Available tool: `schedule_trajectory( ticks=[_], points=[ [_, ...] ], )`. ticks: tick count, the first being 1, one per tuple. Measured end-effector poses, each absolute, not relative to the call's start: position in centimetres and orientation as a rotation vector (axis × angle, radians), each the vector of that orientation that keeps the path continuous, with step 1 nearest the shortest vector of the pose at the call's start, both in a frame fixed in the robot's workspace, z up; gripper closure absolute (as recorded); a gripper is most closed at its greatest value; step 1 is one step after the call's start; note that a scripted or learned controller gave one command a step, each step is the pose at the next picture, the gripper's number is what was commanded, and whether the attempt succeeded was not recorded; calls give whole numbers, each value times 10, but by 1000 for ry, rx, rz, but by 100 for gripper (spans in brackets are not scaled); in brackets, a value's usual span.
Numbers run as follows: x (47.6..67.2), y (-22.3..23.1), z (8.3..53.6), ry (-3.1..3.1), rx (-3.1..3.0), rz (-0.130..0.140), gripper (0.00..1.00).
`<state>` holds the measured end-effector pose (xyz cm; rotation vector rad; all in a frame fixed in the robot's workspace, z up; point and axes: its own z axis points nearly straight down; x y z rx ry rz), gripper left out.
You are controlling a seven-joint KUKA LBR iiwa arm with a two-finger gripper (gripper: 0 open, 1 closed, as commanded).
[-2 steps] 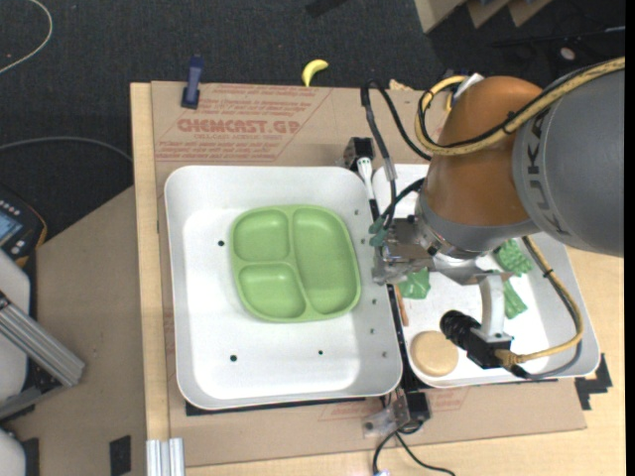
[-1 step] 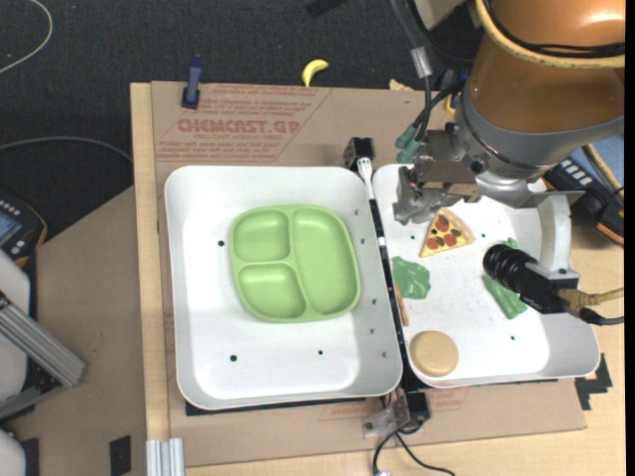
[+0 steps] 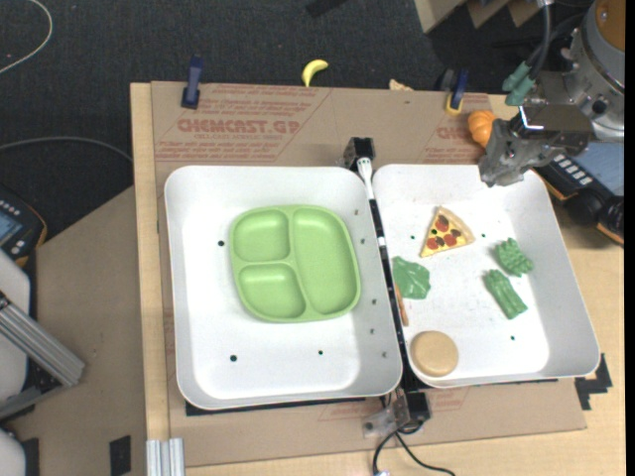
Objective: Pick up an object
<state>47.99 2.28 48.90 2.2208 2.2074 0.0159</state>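
Observation:
The right bin (image 3: 536, 360) holds a pizza slice toy (image 3: 446, 233), a green leafy piece (image 3: 411, 278), two more green vegetable toys (image 3: 514, 257) (image 3: 505, 294), and a round tan cookie (image 3: 435, 353). My gripper (image 3: 501, 170) hangs over the bin's far right corner, above and to the right of the pizza slice. Nothing shows between its fingers.
The left bin (image 3: 198, 266) carries a green divided plate (image 3: 294, 263). A banana toy (image 3: 315, 69) and an orange toy (image 3: 480, 126) lie on the cardboard behind the bins. Blue clamps (image 3: 192, 83) (image 3: 456, 91) stand at the back edge.

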Motion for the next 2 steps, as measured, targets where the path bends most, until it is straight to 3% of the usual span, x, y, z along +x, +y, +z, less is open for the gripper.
schedule_trajectory(
  ticks=[1,2],
  points=[
    [478,-9,352,2221,2234,-18,100],
    [480,40,386,2226,2214,6,100]
  ],
)
